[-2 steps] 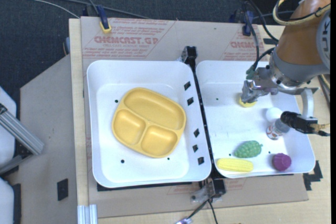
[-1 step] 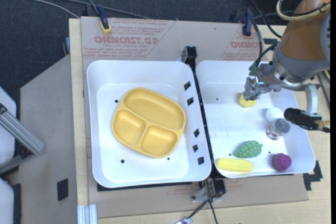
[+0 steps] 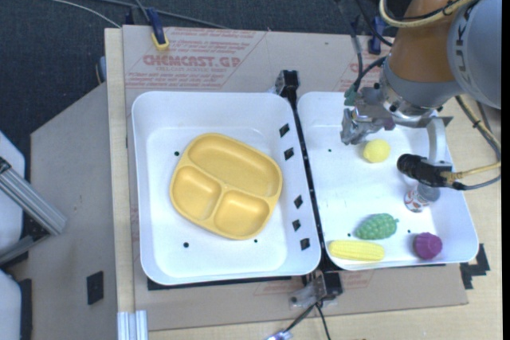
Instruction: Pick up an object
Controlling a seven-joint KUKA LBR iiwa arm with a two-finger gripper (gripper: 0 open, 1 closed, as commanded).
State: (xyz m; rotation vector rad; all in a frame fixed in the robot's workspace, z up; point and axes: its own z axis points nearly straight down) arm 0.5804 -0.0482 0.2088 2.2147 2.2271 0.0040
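Note:
The right bin [image 3: 339, 195] holds a small yellow ball [image 3: 376, 151] near its back, a green bumpy fruit [image 3: 376, 227], a yellow corn cob [image 3: 356, 251] at the front edge and a purple fruit [image 3: 427, 245] in the front right corner. My gripper [image 3: 356, 126] hangs over the back of this bin, just left of and behind the yellow ball. Nothing can be seen held in it. The grey arm with its orange band [image 3: 426, 20] rises behind it and hides part of the bin's back right.
In the left bin [image 3: 151, 171] lies a yellow divided plate [image 3: 225, 185]. A black divider with clips [image 3: 299, 163] runs between the bins. A black cable fitting [image 3: 414, 166] and a small pale piece [image 3: 414, 201] hang over the right bin's right side.

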